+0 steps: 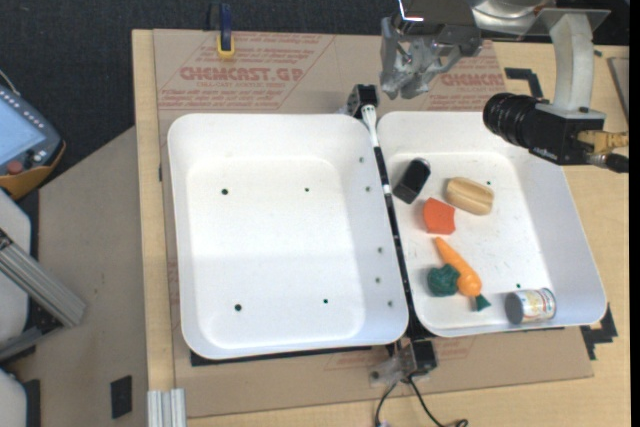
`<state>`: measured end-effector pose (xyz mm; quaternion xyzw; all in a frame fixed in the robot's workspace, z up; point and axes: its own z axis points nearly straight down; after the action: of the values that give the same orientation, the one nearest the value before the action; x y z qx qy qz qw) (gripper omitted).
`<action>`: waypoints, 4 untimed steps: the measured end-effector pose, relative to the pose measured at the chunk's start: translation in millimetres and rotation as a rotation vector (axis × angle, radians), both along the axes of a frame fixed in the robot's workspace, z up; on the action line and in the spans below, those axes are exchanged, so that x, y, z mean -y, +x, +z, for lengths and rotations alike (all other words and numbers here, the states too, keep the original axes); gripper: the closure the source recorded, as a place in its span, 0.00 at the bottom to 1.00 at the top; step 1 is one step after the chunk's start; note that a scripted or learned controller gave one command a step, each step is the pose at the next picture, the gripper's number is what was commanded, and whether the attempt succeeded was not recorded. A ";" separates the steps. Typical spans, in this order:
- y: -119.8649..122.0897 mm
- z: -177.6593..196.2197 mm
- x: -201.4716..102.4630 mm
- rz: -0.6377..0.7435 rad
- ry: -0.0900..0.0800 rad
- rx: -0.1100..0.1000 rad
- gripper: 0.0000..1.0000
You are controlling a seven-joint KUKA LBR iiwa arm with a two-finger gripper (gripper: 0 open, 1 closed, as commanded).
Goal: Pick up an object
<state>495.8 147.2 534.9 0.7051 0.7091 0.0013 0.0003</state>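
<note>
Objects for picking lie in the right bin (pixel 560 245), one of two shallow white bins set side by side on the surface (pixel 270 65): a small black block (pixel 411 180) near the dividing edge, a tan bread-like piece (pixel 469 196) just right of it, an orange-red wedge (pixel 439 216) below those two, a toy carrot (pixel 458 266) with its orange body running diagonally and a dark green leafy lump at its lower left, and a small silver can (pixel 530 305) lying on its side near the bin's front right corner. The left bin (pixel 200 245) sits just beside it. The end effector (pixel 412 75) hangs above the back edge of the right bin, over brown board, well apart from every object and holding nothing; how far its fingers are spread cannot be told from this angle. A black camera-like cylinder (pixel 525 127) juts over the right bin's back corner.
</note>
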 end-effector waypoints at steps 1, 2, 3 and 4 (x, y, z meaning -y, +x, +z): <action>-17.6 0.2 -44.3 0.000 0.000 -0.002 1.00; -14.9 -78.0 -76.3 -0.002 -0.005 -0.012 1.00; -16.5 5.3 -77.4 -0.003 0.004 0.008 1.00; -16.5 11.2 -78.2 -0.002 0.001 0.001 1.00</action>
<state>479.3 225.4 546.1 0.7058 0.7084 0.0021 0.0005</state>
